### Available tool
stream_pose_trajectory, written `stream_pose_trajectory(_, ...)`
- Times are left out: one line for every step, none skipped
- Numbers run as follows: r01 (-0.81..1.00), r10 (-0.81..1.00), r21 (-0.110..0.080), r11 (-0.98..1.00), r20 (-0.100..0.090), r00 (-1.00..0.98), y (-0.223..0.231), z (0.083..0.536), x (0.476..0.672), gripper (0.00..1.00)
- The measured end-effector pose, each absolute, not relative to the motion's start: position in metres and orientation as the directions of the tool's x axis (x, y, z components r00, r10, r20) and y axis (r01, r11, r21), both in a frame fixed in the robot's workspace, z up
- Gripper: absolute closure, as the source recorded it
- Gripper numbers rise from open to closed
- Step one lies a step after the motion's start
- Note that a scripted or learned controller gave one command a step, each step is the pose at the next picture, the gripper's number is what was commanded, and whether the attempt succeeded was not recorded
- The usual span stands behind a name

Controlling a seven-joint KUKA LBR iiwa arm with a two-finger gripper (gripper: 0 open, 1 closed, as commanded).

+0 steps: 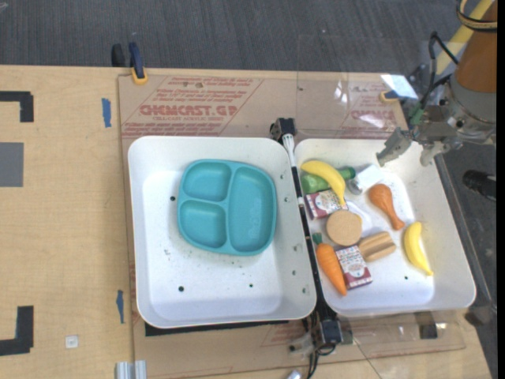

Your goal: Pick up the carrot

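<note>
Hovering our gripper [410, 148], jaws spread and holding nothing, far from the carrot [331, 268], we are still needing to grasp it.

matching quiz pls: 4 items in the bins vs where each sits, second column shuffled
Things:
1. carrot
2. divided plate
3. chicken leg
4. hot dog

Places:
A. middle of the left bin
B. right bin, between the cookie and the right-hand banana
C. right bin, front left, along the divider
D. right bin, back right, near the gripper

Pairs: 1-C, 2-A, 3-D, 4-B
</note>
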State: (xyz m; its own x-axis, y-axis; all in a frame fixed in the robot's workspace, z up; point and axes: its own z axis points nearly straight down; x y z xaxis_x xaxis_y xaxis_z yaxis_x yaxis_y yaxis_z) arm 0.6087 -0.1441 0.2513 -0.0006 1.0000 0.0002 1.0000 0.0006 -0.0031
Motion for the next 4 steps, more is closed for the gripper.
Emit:
stream_pose_trajectory(1.000, 1.000, 0.010, 0.008, -0.004, -0.008, -0.132, 0.132, 0.620, 0.00)
stream_pose_trajectory(0.998, 0.998, 0.011, 0.062, -0.005, -0.062, -0.176, 0.089, 0.628, 0.00)
stream_pose_trajectory(0.998, 0.998, -0.003, 0.065, 0.001, -0.065, -0.168, 0.120, 0.515, 0.00)
stream_pose_trajectory(0.995, 0.995, 0.004, -0.097, 0.008, 0.097, -0.203, 0.090, 0.566, 0.00)
